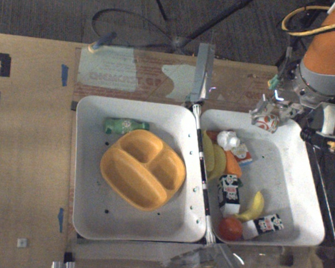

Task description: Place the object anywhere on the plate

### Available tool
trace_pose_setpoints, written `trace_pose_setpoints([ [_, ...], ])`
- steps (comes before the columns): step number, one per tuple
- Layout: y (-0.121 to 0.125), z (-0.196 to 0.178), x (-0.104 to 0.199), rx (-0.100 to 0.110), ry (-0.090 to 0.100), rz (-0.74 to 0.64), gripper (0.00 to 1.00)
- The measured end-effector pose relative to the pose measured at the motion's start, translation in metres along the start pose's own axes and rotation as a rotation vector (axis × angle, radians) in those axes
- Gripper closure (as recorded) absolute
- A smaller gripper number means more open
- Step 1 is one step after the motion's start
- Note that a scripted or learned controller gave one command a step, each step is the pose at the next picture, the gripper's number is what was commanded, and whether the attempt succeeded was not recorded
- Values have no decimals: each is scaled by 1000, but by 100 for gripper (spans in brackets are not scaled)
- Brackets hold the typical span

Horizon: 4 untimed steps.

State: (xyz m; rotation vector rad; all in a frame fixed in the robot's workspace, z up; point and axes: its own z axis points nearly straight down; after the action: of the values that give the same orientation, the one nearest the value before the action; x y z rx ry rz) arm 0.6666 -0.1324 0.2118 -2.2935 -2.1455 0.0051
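A yellow-orange divided plate (143,168) lies in the left bin (87,170). My gripper (274,109) hangs over the far edge of the right bin (293,178), at the upper right. A small crumpled red-and-white can (265,119) sits between its fingers, lifted above the bin's rim. The plate is far to the left and nearer the camera than the gripper.
A green packet (126,125) lies behind the plate in the left bin. The right bin holds a yellow banana (209,155), a white lump (229,140), an orange piece (233,164), two cow-print cartons (229,193), another banana (252,207) and a red tomato (230,228). A metal divider (200,163) separates the bins.
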Motion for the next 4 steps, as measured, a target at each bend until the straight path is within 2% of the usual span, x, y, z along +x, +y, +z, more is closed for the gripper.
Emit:
trace_pose_setpoints([
  [1, 0, 0, 0, 0, 0, 0, 0],
  [2, -2, -97, 32, -3, 1, 101, 0],
  [3, -3, -76, 39, 3, 2, 11, 0],
  [4, -5, -37, 61, 4, 2, 244, 0],
])
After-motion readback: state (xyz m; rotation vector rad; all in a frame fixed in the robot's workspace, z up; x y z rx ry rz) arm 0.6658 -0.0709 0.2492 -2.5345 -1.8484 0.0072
